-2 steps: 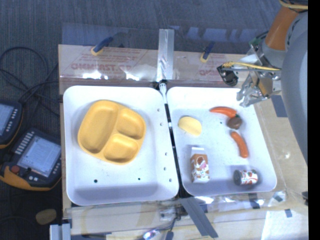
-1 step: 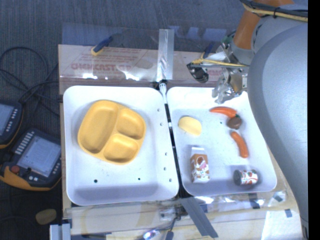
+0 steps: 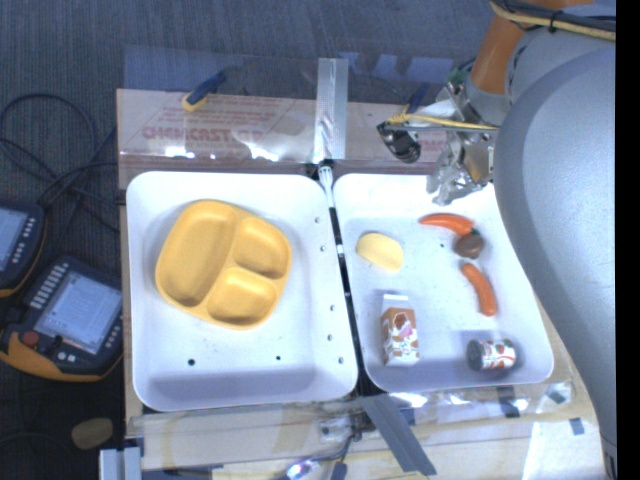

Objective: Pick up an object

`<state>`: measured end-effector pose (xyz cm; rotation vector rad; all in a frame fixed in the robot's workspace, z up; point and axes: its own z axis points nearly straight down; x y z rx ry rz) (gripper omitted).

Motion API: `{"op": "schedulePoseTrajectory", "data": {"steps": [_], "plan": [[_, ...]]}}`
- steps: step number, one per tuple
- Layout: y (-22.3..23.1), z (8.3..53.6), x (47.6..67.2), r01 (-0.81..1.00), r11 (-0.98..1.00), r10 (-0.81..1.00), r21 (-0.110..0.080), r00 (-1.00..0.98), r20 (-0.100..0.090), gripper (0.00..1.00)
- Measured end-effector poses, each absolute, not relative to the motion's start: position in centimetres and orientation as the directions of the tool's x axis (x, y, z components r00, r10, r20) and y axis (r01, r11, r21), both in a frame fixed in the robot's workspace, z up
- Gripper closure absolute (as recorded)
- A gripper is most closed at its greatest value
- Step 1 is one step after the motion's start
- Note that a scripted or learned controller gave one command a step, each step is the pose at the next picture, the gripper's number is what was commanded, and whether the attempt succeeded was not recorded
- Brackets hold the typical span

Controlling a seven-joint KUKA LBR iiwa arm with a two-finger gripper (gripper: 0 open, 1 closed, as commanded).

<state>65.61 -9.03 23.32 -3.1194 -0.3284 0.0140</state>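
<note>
The right bin (image 3: 520, 368) holds a pale yellow lemon-like piece (image 3: 380, 251), a small red-and-white carton (image 3: 399, 332), a can lying on its side (image 3: 491, 353), an orange sausage (image 3: 480, 288), a brown round piece (image 3: 470, 244) and a red-orange chili-like piece (image 3: 445, 222). My gripper (image 3: 455, 178) hangs over the bin's far right corner, just above the chili-like piece, with nothing visible between its fingers.
In the left bin (image 3: 150, 368) lies a yellow divided plate (image 3: 224, 262). The grey arm (image 3: 570, 218) covers the right side of the view. Cables and a handheld pendant (image 3: 60, 318) lie on the floor at left. A metal divider (image 3: 330, 118) stands behind the bins.
</note>
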Motion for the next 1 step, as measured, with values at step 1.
{"op": "schedulePoseTrajectory", "data": {"steps": [1], "plan": [[-9.03, 24.05, 65.56, 0.211, -0.977, 0.211, -0.010, 0.977, -0.012, 1.00]]}}
